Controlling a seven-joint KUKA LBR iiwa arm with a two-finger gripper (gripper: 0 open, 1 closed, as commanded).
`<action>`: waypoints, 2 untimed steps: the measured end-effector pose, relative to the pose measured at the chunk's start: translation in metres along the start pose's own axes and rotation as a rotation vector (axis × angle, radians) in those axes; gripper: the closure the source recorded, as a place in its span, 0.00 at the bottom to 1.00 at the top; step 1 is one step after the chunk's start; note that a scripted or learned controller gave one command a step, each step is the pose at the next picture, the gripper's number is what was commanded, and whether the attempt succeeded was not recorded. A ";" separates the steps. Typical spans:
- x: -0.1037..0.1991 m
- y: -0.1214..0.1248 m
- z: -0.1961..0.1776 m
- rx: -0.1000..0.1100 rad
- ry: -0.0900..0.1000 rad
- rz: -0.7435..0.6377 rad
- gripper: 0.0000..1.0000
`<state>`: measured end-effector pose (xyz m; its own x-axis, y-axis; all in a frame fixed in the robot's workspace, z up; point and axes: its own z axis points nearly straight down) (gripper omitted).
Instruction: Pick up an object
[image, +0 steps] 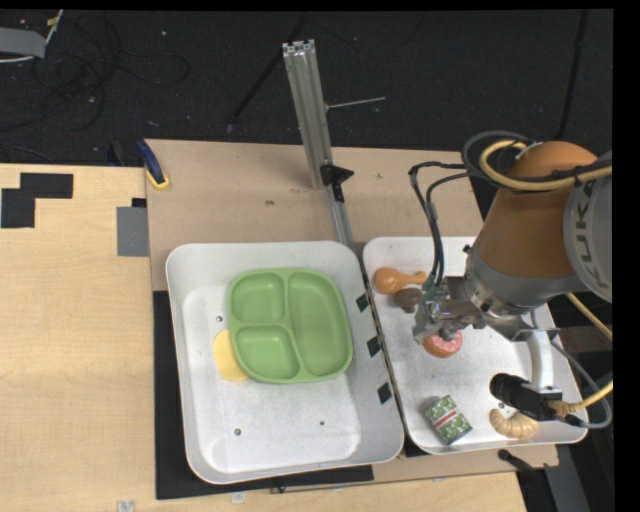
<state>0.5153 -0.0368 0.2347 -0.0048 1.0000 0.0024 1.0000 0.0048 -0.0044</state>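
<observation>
Arm: the grey arm, with its orange band, reaches in from the right and hangs over the right bin.
Tool: the tool points down at the upper-middle of the right bin, right above a small red-and-white object; whether its fingers are parted or closed I cannot tell, as the wrist and cables mask them.
Red-and-white object: a small round piece lies on the floor of the right bin, directly under the tool tip and partly covered by it; whether the tool touches it cannot be told.
Orange object: a rounded orange piece with a brownish end lies near the upper left corner of the right bin, just left of the tool.
Green packet: a small green box with a printed face lies tilted near the front edge of the right bin, well apart from the tool.
Tan object: a curved tan piece rests at the front right of the same bin, beside a black fitting on the arm's cable.
Right bin: a shallow white bin on the bench.
Left bin: a shallow white bin just beside the right one.
Green plate: a three-compartment green plate lies flat in the upper half of the left bin.
Yellow object: a yellow piece pokes out from under the plate's left edge.
Bench: a light wood bench carries both bins.
Post: a metal post stands behind the bins.
</observation>
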 end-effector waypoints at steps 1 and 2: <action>0.054 0.007 0.013 0.002 0.000 0.000 1.00; 0.102 0.020 0.022 0.000 -0.001 0.000 1.00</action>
